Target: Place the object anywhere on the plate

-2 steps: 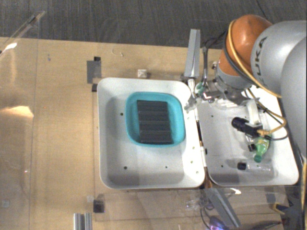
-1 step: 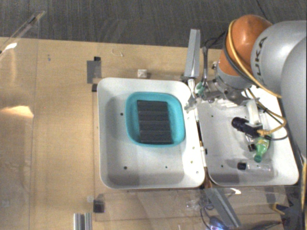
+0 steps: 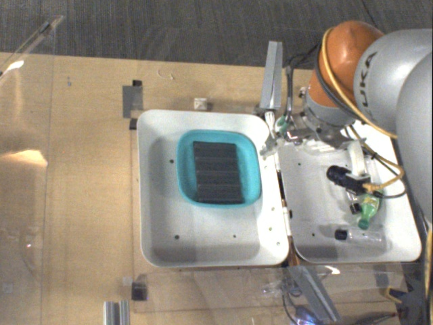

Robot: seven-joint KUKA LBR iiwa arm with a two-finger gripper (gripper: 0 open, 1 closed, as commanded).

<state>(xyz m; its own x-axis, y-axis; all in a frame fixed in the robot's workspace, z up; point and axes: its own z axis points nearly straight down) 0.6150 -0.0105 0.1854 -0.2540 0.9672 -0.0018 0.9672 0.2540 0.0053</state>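
A teal plate [image 3: 185, 176] with rounded corners lies in the left bin [image 3: 159, 239], toward its back. A dark grey ridged slab [image 3: 218, 173] rests flat on the middle of the plate. My gripper [image 3: 272, 135] hangs over the wall between the two bins, just right of the plate's back right corner, apart from the slab. The grey arm and its orange band [image 3: 342, 46] cover the back of the right bin.
In the right bin [image 3: 399, 249], a small green thing [image 3: 366, 215] lies near the front right, with a small black piece [image 3: 340, 234] to its left. A metal post [image 3: 272, 73] stands behind the bins. The wooden bench [image 3: 67, 181] stretches to the left.
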